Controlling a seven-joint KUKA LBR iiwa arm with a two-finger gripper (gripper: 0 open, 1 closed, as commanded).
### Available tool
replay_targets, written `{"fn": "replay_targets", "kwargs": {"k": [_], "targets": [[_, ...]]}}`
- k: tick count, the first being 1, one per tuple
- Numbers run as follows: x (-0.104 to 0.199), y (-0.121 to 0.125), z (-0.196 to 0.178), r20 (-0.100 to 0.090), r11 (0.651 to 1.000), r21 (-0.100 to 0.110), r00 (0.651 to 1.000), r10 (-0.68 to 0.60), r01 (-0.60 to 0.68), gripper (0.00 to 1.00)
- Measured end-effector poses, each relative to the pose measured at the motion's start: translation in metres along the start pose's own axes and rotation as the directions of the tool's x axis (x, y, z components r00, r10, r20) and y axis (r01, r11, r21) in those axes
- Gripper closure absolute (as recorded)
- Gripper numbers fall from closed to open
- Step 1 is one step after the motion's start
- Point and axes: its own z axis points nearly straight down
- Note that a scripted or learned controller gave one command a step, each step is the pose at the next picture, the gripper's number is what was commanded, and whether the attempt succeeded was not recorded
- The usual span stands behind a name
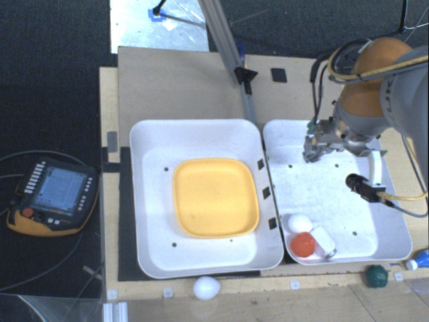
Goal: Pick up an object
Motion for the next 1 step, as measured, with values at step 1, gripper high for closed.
{"fn": "replay_targets", "kwargs": {"k": [1], "targets": [[-0.0064, 0.0049, -0.0598, 0.000, 1.000, 0.000, 1.000, 0.000, 0.000, 1.00]]}}
